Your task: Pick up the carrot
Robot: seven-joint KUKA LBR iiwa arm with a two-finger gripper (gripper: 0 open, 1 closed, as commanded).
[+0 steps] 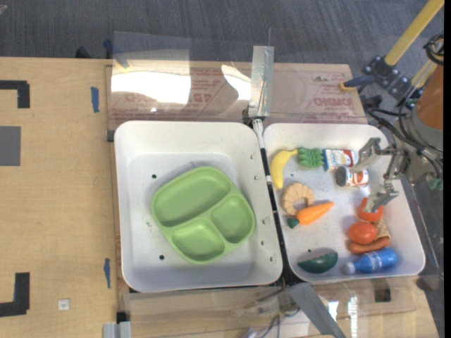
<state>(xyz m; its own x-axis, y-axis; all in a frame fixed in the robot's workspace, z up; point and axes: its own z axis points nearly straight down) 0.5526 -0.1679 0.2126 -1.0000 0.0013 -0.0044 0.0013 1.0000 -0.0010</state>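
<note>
The carrot [313, 212], orange with a small green top at its left end, lies slantwise in the middle of the right bin [412, 220], just below a tan shrimp-shaped toy [297, 196]. My gripper [377, 174] hangs over the right part of that bin, up and to the right of the carrot and well apart from it. Its two fingers stand open with nothing between them. One fingertip is near the bin's upper right. The other is over a small orange-red piece [371, 210].
The right bin also holds a banana [280, 166], a green toy [308, 156], two small cans [351, 177], a tomato [362, 232], a sausage, a blue bottle [371, 262] and a dark green piece [318, 262]. The left bin [134, 153] holds a green divided plate [203, 213].
</note>
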